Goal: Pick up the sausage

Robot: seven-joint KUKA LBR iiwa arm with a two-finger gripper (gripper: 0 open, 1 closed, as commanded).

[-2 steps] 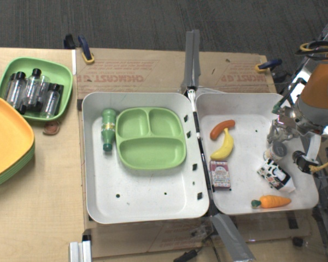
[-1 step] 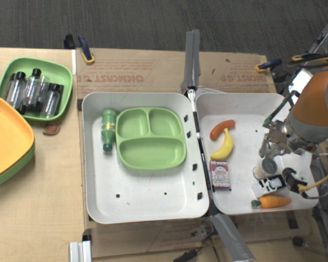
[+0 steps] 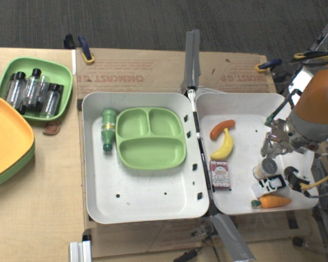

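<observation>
The sausage [image 3: 221,127] is an orange-red curved piece lying in the upper left part of the right bin [image 3: 246,105], just above a yellow banana [image 3: 224,145]. My gripper [image 3: 269,164] hangs over the right side of that bin, well to the right of the sausage and lower in the view. It points down at the bin floor near a small round item [image 3: 259,172]. Nothing shows between its fingers.
A small red and white box [image 3: 220,174] lies below the banana. A carrot [image 3: 273,202] rests at the right bin's front edge. The left bin [image 3: 98,195] holds a green divided plate [image 3: 151,137] and a green bottle [image 3: 108,128]. A green tray of bottles [image 3: 35,89] and orange plates [image 3: 8,141] sit at far left.
</observation>
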